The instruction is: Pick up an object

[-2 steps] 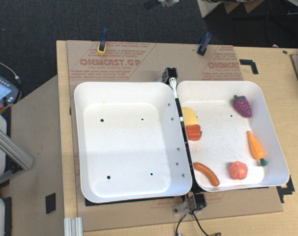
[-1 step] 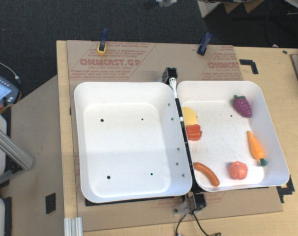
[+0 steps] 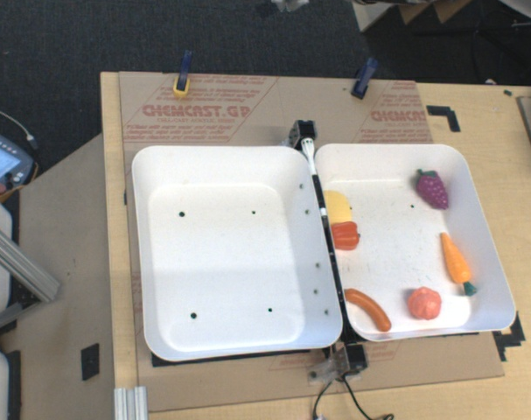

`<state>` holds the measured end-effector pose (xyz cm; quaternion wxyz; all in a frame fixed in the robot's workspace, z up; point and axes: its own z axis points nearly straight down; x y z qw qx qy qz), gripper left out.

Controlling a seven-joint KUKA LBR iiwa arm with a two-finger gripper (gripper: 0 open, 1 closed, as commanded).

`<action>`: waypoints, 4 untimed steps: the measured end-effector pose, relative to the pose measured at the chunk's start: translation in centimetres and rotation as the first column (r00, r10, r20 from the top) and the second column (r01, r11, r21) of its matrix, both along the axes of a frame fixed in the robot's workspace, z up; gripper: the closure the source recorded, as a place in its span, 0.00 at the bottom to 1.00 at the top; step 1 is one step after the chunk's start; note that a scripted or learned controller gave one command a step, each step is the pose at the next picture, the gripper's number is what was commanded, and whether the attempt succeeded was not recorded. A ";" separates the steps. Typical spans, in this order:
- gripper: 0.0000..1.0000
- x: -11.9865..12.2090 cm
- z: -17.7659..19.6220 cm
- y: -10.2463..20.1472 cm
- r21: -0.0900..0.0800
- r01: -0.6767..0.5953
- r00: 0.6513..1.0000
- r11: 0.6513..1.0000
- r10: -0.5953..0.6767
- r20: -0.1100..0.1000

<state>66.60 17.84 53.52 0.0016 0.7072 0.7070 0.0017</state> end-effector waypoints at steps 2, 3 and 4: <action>1.00 -0.1 0.0 1.7 0.000 0.000 1.000 1.000 0.000 0.000; 1.00 0.1 0.0 2.7 0.000 0.000 1.000 1.000 0.000 0.000; 1.00 0.1 0.0 3.2 0.000 0.000 1.000 1.000 0.000 0.000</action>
